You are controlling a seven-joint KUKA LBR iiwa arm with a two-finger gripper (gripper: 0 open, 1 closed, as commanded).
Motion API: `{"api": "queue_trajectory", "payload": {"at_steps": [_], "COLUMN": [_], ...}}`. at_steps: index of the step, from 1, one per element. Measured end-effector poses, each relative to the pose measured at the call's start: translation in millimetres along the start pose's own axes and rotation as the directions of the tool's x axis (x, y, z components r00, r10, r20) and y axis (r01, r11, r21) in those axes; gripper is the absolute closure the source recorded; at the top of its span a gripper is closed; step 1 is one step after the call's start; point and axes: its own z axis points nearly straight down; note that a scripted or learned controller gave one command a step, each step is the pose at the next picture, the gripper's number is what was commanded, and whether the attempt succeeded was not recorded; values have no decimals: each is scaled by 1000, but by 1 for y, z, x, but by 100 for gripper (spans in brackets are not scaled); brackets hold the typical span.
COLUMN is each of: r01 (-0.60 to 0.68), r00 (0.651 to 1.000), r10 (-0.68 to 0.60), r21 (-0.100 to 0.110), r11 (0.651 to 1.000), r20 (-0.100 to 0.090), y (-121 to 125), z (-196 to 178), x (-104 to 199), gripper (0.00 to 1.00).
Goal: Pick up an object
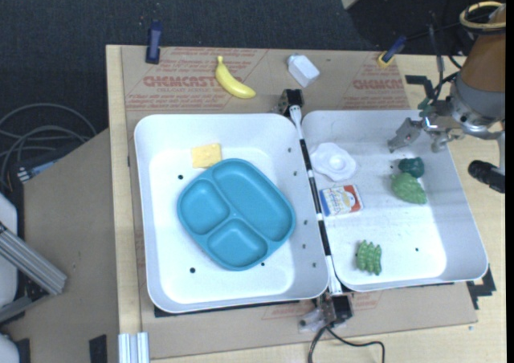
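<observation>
Claw (419,133) spread apart, gripping nothing, above far right bin (462,217); just nearer, dark green toy (412,166) touching light green toy (409,189).

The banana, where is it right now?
In the camera view, the banana lies on the cardboard bench top outside both bins, just beyond the far edge of the left bin, left of a small white block.
</observation>
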Motion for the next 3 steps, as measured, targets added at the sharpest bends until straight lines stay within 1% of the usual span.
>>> {"api": "queue_trajectory", "payload": {"at_steps": [1,2,3], "r01": [1,1,4], "r00": [1000,1000,1000], "r10": [-1,-1,-4], "r21": [-2,-6,-9], "r11": [1000,1000,1000], "r20": [-1,1,0], "y": [-29,-28,-37], "z": [55,44,-76], "x": [9,9,88], "gripper": [0,100,100]}}
